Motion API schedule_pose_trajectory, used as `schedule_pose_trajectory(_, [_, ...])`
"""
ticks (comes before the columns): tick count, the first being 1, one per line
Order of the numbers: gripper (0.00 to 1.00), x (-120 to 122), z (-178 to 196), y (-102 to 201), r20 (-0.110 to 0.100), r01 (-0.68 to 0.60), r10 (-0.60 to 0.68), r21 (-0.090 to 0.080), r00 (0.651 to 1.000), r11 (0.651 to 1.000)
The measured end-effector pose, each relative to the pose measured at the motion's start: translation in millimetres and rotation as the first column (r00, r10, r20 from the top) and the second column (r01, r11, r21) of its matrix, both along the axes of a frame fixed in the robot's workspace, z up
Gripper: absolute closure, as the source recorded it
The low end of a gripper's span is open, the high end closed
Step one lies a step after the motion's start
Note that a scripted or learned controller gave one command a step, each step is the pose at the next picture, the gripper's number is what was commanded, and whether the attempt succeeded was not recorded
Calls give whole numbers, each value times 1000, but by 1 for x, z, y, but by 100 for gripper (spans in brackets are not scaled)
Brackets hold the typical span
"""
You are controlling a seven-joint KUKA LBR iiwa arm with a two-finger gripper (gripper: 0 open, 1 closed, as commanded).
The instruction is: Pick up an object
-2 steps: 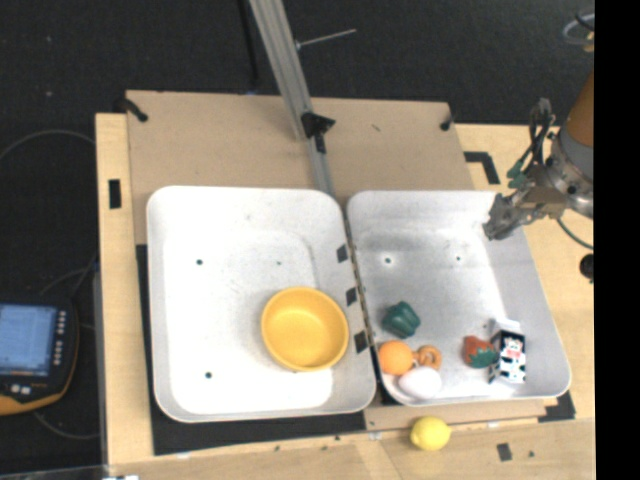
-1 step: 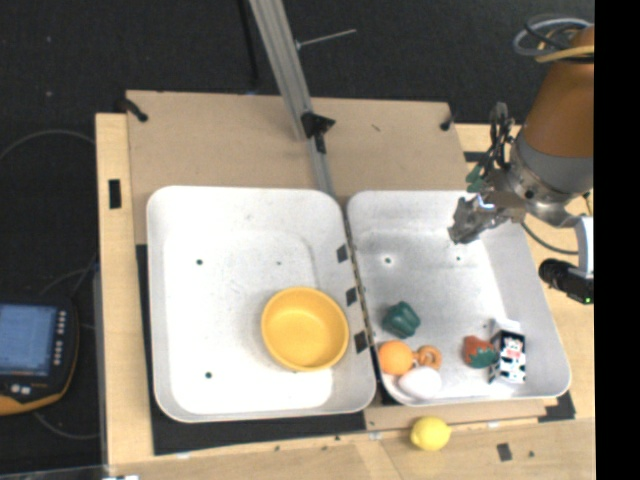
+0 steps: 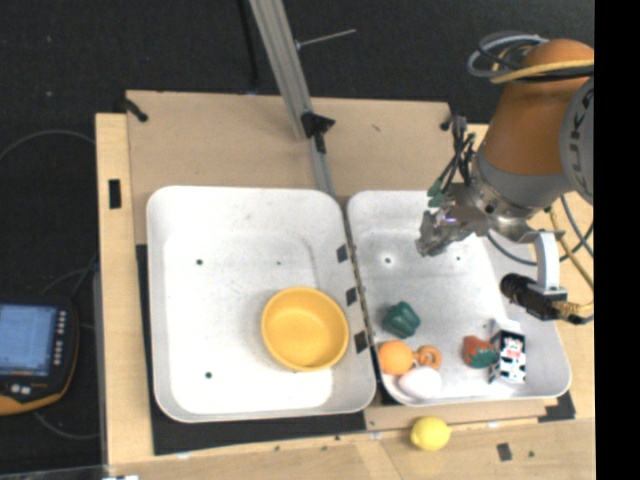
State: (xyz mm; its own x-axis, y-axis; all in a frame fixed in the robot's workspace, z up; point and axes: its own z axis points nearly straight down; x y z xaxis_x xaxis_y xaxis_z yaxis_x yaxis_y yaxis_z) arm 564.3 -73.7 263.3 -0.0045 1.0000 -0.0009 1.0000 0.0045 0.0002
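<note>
I see the candidate objects bunched along the right bin's (image 3: 372, 218) near edge: a green block (image 3: 402, 318), an orange ball (image 3: 395, 356), a white object (image 3: 421, 382), and a black-and-white carton (image 3: 511, 358). My end effector (image 3: 437, 236) hangs over that bin's open far half; I cannot tell its opening. A yellow bowl (image 3: 304, 328) sits in the left bin (image 3: 200, 228). A yellow ball (image 3: 430, 433) lies on the tabletop (image 3: 220, 118).

Small objects (image 3: 401, 318) in right bin (image 3: 400, 218)
</note>
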Motion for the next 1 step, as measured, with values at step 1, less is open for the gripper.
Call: schedule_pose_trajectory(1, [100, -5, -13, 51, 0, 0, 0, 0, 1000, 1000])
